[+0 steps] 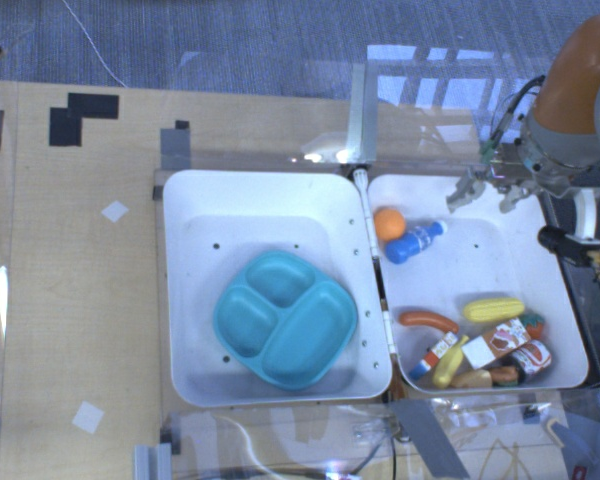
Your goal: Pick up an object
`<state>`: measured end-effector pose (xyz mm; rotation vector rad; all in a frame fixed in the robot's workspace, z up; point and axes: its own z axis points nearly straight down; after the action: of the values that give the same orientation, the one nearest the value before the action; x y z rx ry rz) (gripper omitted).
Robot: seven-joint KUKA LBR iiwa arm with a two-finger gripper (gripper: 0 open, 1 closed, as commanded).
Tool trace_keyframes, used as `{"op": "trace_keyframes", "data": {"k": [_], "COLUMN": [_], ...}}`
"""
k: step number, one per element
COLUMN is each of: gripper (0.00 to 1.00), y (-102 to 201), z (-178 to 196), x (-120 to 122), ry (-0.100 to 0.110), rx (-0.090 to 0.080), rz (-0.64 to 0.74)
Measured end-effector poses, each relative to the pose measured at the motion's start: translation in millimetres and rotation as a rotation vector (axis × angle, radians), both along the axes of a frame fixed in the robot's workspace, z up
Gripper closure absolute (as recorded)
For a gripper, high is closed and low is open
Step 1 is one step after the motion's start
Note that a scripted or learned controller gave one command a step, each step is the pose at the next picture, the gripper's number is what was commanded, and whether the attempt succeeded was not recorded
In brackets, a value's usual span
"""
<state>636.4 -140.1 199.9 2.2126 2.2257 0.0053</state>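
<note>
A: What lies in the left bin (180, 268)?
B: A teal plate (285, 317), near centre.
A: And the right bin (540, 268)?
B: The gripper (489, 193) hangs over its far edge, jaws open, empty. An orange ball (388, 223) touches a blue bottle (414, 242) far left; toy foods (480, 343) cluster near.
</note>
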Motion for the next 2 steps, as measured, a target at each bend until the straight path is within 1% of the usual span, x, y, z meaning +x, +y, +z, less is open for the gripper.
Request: {"op": "trace_keyframes", "data": {"k": [1, 2], "gripper": [0.00, 0.00], "y": [37, 54], "z": [-109, -109], "x": [-68, -122], "ry": [-0.001, -0.012], "rx": [0.000, -0.002], "rz": [-0.050, 0.036]}}
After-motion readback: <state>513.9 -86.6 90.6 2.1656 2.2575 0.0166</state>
